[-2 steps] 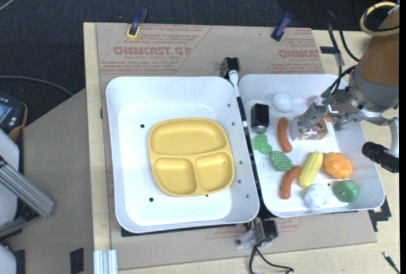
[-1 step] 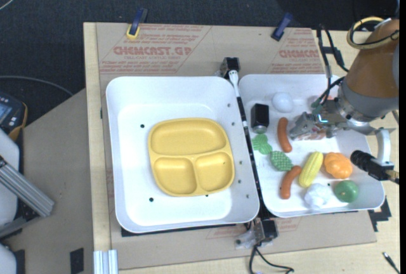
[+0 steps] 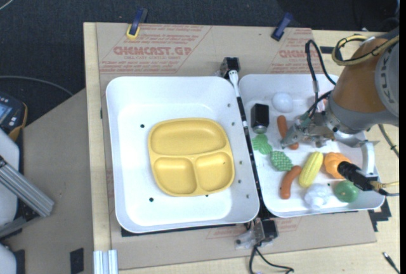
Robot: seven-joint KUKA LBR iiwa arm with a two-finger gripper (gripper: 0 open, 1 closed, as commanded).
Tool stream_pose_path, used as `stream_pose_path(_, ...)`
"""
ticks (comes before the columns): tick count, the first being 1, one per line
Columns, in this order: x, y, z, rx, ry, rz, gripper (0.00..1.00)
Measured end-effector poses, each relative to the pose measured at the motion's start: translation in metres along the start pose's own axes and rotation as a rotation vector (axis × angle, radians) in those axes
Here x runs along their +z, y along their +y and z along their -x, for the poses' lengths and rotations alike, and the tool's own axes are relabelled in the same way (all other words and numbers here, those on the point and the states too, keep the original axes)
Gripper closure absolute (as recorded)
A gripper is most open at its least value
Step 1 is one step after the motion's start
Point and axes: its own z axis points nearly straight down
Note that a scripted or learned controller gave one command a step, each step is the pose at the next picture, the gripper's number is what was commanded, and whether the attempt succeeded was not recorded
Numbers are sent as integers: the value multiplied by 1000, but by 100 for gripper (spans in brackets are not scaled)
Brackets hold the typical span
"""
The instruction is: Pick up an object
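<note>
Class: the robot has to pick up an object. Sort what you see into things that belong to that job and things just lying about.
Part of the job: gripper; right bin; its toys: corn cob, sausage, white ball, black block.

Lying about: left bin; yellow divided plate; bench clamps.

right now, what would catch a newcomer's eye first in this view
The yellow divided tray stands out, sitting alone in the left white bin. Next comes the grey arm with its orange band, reaching down into the right bin among small toy foods: a corn cob, a sausage and a white ball.
</note>
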Motion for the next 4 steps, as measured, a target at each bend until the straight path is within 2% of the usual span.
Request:
stream_pose_path(1,-14,1,1,1,-3,7,100)
stream_pose_path(2,-71,-2,11,1,-6,14,100)
stream_pose_path(3,-131,8,10,-2,-6,15,100)
stream_pose_path(4,-136,9,10,-1,-4,10,100)
